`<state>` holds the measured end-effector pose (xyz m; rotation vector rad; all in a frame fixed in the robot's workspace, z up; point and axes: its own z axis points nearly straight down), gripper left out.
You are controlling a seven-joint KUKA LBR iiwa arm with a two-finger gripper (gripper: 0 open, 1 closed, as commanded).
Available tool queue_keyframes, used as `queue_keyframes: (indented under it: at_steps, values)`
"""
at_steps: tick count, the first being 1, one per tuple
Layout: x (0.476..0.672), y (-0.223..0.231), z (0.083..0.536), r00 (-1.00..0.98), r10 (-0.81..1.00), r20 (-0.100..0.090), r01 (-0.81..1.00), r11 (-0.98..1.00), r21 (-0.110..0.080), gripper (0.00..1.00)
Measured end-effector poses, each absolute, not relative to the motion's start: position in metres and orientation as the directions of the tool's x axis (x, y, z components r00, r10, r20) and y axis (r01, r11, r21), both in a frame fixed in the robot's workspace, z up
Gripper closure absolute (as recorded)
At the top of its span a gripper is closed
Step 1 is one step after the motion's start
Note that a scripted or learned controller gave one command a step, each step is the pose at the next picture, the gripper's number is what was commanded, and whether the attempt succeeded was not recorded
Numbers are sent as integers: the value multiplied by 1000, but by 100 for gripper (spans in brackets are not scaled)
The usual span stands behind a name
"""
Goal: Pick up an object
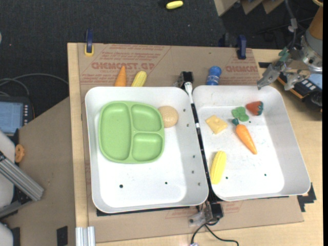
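The right bin (292,152) holds a red strawberry (254,107), a green leafy toy (239,114), a yellow cheese wedge (216,124), an orange carrot (246,138) and a yellow corn cob (218,166). My gripper (278,80) hangs above the bin's far right corner, beyond the rim. It is open with nothing between its fingers. The strawberry is the nearest piece, a little below and left of it.
The left bin (154,183) carries a green divided plate (131,132) and a beige round bun (167,116). Behind the bins on the cardboard lie a small carrot (120,77), a corn piece (139,79) and a blue bottle (214,76). Two clamps (241,46) hold the board's far edge.
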<state>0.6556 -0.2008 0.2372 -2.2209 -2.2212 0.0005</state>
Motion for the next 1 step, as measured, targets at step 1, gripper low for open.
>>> queue_keyframes:
  at_steps: [1]
  values:
    - [665, -155, 85, -4, 1000, 4, 1000, 4, -9, 0]
